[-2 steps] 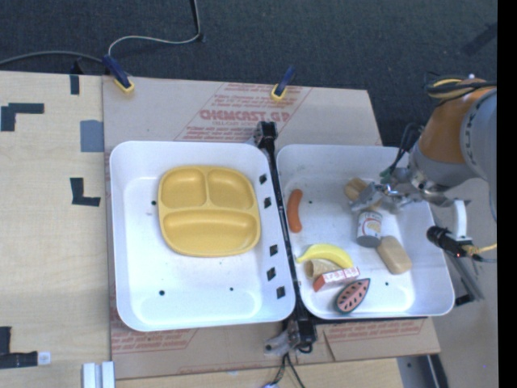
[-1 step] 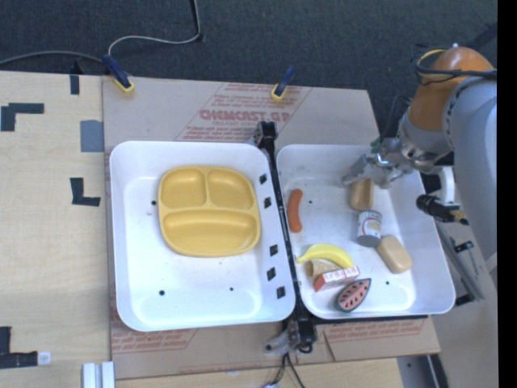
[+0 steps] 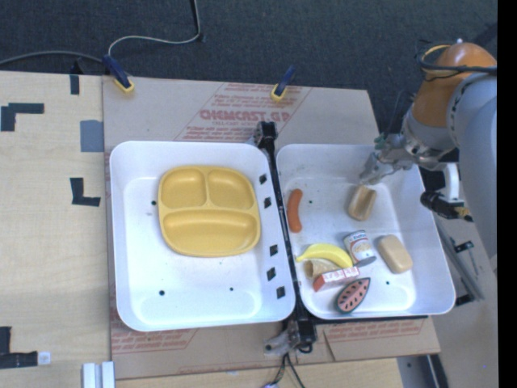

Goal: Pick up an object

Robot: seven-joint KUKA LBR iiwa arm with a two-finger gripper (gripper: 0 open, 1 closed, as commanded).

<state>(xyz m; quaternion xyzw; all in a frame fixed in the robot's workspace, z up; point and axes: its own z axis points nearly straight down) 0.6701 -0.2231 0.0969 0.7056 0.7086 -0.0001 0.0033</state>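
Note:
The right bin (image 3: 323, 168) holds a red sausage (image 3: 295, 209), a tan bread roll (image 3: 362, 202), a banana (image 3: 325, 255), a small can (image 3: 359, 246), a tan oblong bun (image 3: 395, 254), a red and white packet (image 3: 334, 278) and a dark red oval piece (image 3: 352, 294). My gripper (image 3: 376, 168) hangs over the bin's far right part, just above and behind the bread roll. Nothing shows between its fingers.
The left bin (image 3: 133, 241) bears a yellow sectioned plate (image 3: 208, 209). A black divider with clips runs between the bins (image 3: 273, 217). Both bins rest on a cardboard sheet (image 3: 234, 111) held by yellow clamps. The arm's orange band (image 3: 448, 79) stands at the right.

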